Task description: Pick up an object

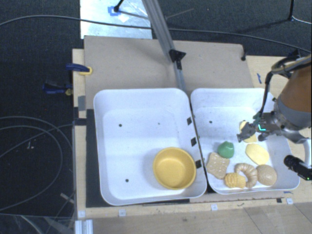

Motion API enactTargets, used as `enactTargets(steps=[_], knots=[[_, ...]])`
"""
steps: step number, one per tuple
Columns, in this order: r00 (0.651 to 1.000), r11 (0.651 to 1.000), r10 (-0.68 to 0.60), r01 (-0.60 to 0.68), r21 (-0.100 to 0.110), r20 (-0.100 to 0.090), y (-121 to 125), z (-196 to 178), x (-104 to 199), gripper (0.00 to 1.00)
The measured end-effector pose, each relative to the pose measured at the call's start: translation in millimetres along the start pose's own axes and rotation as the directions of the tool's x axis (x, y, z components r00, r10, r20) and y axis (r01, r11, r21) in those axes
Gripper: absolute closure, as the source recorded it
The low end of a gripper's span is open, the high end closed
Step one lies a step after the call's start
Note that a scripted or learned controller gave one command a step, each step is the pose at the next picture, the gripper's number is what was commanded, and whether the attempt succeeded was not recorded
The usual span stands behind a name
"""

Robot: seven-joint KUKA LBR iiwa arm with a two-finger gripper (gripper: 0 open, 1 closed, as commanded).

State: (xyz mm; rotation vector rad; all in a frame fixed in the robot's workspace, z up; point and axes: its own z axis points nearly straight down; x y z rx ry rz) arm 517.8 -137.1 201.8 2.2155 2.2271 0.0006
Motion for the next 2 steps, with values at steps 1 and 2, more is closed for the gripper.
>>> enactTargets(steps=[1, 2], knots=[[1.0, 1.0, 0.0, 0.0, -0.001, 0.0, 0, 0, 0, 0.0], [1.0, 1.0, 0.005, -0.005, 0.003, -0.001, 1, 62, -3, 0.0]])
